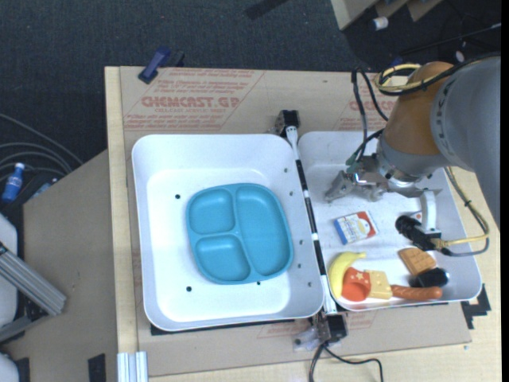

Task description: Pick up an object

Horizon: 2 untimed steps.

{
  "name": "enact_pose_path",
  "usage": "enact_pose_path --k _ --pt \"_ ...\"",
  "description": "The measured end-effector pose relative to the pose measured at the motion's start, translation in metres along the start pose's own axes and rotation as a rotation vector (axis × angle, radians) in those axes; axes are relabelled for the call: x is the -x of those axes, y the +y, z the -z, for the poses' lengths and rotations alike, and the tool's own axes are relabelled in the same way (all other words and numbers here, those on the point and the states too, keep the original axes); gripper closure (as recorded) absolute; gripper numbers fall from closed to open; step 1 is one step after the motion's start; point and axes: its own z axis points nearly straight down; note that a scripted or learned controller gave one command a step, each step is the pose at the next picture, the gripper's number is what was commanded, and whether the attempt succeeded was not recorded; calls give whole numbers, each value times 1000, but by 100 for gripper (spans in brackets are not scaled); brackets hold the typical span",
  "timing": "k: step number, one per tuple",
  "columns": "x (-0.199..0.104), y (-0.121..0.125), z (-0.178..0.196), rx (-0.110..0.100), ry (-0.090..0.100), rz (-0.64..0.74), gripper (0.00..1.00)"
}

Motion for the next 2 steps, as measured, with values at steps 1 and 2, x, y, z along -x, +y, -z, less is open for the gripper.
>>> enact_pose_path --k 1,2 --pt "-2 -30 0 -4 1 -2 0" --pt "-2 -29 10 -1 1 -2 100"
